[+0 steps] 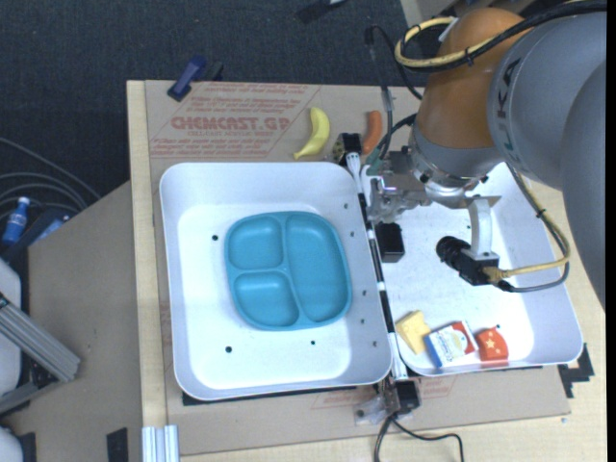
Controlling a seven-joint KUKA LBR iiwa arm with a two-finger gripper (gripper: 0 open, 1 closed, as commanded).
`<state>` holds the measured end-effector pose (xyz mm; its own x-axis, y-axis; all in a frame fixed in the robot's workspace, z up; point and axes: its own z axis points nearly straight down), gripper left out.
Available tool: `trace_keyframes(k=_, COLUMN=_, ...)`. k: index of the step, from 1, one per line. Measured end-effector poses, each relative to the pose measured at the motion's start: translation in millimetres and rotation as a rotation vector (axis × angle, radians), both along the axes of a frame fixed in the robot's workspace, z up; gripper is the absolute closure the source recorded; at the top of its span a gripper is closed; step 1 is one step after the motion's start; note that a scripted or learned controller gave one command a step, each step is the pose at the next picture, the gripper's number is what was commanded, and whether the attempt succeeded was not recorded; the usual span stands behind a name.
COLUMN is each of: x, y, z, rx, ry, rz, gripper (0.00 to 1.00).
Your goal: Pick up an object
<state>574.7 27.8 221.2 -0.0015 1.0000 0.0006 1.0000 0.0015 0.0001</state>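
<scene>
Near edge: we see a black connector (405, 394) with a cable at the bench's front lip, between the two bins.
Left bin (192, 354): we see a blue divided plate (288, 269) lying flat near its middle, three compartments facing up.
Behind the left bin: we see a banana (314, 133) on the printed board, and just to its right an orange carrot-like piece (372, 129), both outside the bins.
Far left corner: we see a blue clip-like item (187, 79) at the board's back edge.
Right bin (553, 340): we find three objects along its front wall, a pale yellow wedge (413, 332), then a red, white and blue packet (449, 344) touching it, then a small red piece (492, 345) just beside that.
Arm (539, 75): we see it over the right bin's back half, orange band above the wrist.
Gripper (389, 242): it hangs by the bin's left wall, well apart from the three objects; we cannot tell whether its fingers are apart or together.
</scene>
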Motion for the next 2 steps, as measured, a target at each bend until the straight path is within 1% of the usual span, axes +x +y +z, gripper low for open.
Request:
trace_keyframes(k=1, x=29, y=53, z=-37, rx=0.0, ry=0.0, rz=0.0, gripper=1.0)
trace_keyframes(k=2, x=5, y=145, z=-7, rx=0.001, ry=0.0, rz=0.002, gripper=1.0)
